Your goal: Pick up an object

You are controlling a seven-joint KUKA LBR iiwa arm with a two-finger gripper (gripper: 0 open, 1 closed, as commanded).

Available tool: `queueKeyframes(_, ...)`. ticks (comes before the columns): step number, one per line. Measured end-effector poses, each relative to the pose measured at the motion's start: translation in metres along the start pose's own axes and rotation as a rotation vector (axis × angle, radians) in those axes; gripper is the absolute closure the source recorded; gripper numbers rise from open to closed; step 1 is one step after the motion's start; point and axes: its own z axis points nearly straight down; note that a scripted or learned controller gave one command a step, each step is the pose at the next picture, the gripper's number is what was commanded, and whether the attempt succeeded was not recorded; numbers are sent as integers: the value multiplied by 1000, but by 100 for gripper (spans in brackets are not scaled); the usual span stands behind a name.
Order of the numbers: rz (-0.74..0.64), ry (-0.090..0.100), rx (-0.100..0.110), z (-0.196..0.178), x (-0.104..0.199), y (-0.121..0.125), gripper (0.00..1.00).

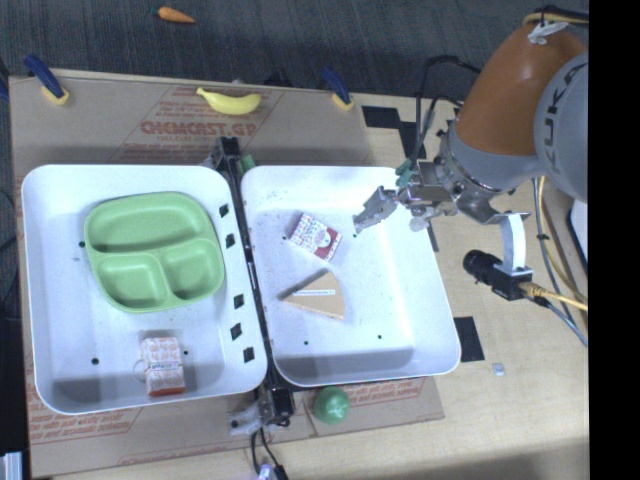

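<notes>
**Tool poised over the right bin**

The grey two-finger tool (372, 211) hangs above the right shallow white bin (425, 298) — how far it is open cannot be told. Near it lies a small red-and-white carton (313, 236); a tan wedge-shaped block (322, 300) lies further down the bin.
</notes>
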Motion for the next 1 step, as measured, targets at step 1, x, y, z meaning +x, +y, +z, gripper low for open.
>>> queueKeyframes(1, 0, 0, 3, 72, -54, 19, 0)
